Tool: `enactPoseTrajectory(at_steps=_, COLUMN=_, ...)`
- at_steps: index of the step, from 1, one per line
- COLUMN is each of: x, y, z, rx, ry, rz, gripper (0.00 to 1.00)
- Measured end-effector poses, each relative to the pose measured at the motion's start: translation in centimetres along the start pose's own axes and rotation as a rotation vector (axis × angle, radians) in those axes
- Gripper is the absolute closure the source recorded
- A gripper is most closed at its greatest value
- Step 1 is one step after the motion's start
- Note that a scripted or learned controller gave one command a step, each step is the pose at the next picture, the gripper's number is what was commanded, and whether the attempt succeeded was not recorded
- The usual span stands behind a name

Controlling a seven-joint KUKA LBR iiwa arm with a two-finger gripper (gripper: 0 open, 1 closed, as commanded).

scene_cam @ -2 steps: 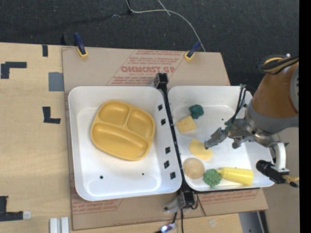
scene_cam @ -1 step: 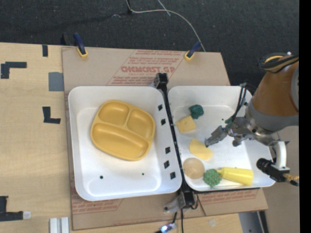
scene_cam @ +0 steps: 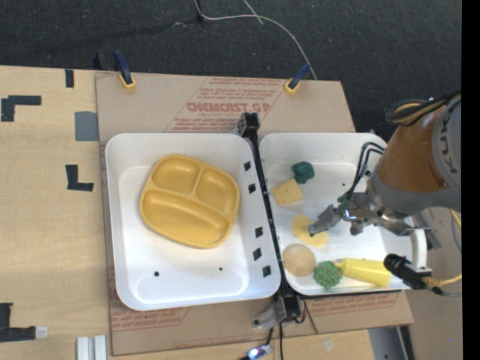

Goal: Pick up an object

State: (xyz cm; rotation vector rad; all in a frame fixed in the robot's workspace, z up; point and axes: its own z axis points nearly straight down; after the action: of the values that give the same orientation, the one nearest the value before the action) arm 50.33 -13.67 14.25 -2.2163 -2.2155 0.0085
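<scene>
The right bin [scene_cam: 324, 142] holds several small food toys. A dark green piece [scene_cam: 303, 172] lies near the back, a pale yellow block [scene_cam: 287, 193] sits beside the divider, and a yellow wedge [scene_cam: 307, 229] lies mid-bin. At the front are a tan ball [scene_cam: 298, 259], a green broccoli [scene_cam: 327, 274] and a yellow corn-like piece [scene_cam: 365, 271]. My gripper [scene_cam: 327, 220] reaches in from the right, low over the bin, with its dark fingertips at the right edge of the yellow wedge. Nothing is visibly lifted.
The left bin [scene_cam: 127, 265] holds a yellow divided plate [scene_cam: 189, 199]. A black divider strip [scene_cam: 257, 201] runs between the bins. Two clamps [scene_cam: 124, 73] hold the cardboard base at the back. The arm's orange band [scene_cam: 409, 156] hangs over the right bin's right side.
</scene>
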Motion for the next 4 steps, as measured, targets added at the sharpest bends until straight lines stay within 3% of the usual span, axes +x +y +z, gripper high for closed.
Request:
enactPoseTrajectory(at_steps=1, x=0.0, y=-0.1, z=5.5, rx=-0.002, ry=0.000, rz=0.000, gripper=0.00)
enactPoseTrajectory(at_steps=2, x=0.1, y=-0.1, z=4.4, rx=-0.001, ry=0.001, rz=-0.001, gripper=1.00)
enactPoseTrajectory(at_steps=4, x=0.0, y=-0.7, z=-3.8, rx=-0.009, ry=-0.002, rz=-0.002, gripper=1.00)
